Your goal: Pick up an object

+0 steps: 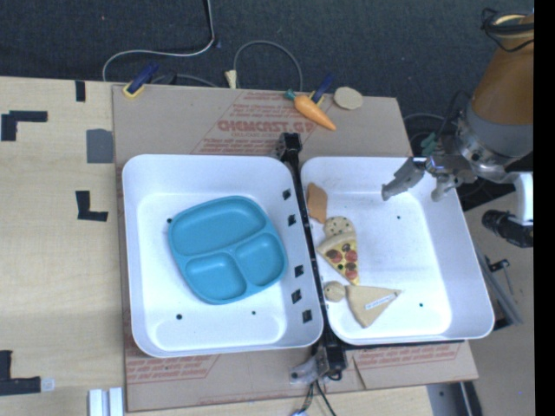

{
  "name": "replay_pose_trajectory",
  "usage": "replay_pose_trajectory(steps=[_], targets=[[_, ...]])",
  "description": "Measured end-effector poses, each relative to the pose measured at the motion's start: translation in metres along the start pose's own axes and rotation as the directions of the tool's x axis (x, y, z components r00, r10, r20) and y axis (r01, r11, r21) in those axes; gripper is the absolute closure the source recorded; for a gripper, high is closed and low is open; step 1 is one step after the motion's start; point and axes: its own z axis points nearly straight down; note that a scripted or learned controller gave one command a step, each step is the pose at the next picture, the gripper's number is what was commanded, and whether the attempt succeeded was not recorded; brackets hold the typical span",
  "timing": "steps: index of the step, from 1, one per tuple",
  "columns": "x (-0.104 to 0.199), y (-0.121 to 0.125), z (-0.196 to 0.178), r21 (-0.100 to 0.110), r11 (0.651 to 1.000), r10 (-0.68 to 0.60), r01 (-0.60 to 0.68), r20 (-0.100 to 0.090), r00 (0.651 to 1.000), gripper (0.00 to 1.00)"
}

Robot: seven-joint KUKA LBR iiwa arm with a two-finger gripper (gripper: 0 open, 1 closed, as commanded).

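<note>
Grey arm [499, 102] above right bin [451, 258]

Two white bins side by side on the bench [52, 258]. Left bin [147, 319]: a blue divided plate [227, 248]. Right bin [442, 267]: a pizza slice [341, 256], a tan wedge [371, 302], an orange piece [317, 203] along the left wall. End effector [421, 178] above the right bin's upper right corner, fingers spread, nothing between. Toy carrot [313, 112] beyond the bins.
</note>
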Motion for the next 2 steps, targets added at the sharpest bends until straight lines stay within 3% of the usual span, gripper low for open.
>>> replay_pose_trajectory(steps=[1, 2], targets=[[0.037, 0.018, 0.109, 0.005, 1.000, -0.002, 0.002, -0.002, 1.000, 0.00], [0.048, 0.024, 0.186, -0.002, 1.000, -0.001, 0.001, 0.002, 1.000, 0.00]])
